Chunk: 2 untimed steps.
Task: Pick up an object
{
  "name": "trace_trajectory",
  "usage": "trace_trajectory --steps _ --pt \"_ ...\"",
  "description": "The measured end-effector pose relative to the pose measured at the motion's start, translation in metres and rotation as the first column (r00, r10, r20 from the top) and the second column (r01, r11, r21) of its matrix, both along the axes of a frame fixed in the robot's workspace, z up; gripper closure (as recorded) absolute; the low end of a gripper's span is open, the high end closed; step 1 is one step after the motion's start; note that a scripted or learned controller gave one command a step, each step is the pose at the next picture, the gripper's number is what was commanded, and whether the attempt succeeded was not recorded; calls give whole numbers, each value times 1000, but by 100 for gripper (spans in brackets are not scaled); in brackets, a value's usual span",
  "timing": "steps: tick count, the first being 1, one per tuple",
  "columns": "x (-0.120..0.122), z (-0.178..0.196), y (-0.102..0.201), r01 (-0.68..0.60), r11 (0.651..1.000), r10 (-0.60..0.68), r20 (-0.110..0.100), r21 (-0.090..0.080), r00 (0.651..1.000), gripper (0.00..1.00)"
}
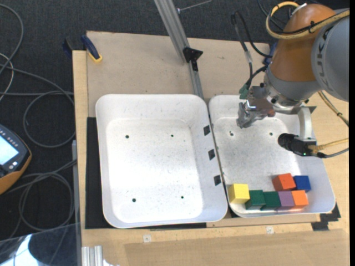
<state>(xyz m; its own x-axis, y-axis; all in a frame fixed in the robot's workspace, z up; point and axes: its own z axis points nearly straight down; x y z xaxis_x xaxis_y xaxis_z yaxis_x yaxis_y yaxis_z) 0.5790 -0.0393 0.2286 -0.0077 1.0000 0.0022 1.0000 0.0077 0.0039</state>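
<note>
Hovering, the gripper (246, 117), over the right bin's (327, 190) far end, jaw state impossible to tell. Lying well apart toward the near edge, the blocks (270, 194), yellow block (239, 192) leftmost.

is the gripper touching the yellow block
Apart. The camera view shows the gripper near the right bin's far end, with bare bin floor between it and the yellow block at the near edge.

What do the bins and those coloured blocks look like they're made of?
Bins: likely thin moulded plastic, white and matte, with rounded corners, speckled with dark marks. Coloured blocks: probably painted wood or solid plastic, with flat faces, crisp edges and even, dull colour.
</note>
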Motion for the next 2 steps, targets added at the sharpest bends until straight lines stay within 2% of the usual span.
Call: trace_trajectory --steps 2 --pt "17 23 114 0 1000 0 -2 1 1000 100"
